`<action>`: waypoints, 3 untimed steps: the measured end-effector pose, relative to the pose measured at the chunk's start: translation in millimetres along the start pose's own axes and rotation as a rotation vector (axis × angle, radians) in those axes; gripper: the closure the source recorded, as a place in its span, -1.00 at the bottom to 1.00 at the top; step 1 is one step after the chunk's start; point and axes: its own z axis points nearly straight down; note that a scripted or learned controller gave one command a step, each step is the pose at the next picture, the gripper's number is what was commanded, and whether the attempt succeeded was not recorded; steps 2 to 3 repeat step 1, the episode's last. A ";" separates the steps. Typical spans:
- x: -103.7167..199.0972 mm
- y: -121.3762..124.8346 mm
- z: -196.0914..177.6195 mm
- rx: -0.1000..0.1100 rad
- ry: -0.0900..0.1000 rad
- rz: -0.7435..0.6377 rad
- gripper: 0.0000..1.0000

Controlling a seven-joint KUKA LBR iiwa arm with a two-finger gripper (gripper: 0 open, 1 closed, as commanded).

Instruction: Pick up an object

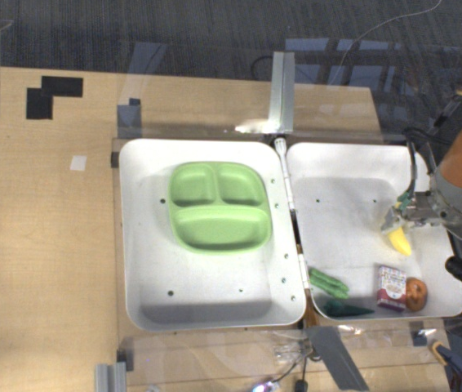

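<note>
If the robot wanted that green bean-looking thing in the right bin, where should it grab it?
Probably across the middle of the green pod, coming straight down from above. It lies flat on the floor of the right bin, long and narrow, slanting toward the near wall, so the hand would close across its short width. A dark green item sits close beside it, so the upper end looks freer.

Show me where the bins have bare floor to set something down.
Left bin: a bare strip all round the green tray, widest in front. Right bin: open floor from centre to back-left. Crowded along its near edge and by the pincer over the yellow item.
</note>
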 end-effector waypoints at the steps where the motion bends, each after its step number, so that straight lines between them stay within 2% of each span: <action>1: 62.9 26.8 -156.9 0.004 0.001 -0.048 1.00; 3: 62.9 26.8 -156.9 0.004 0.001 -0.048 1.00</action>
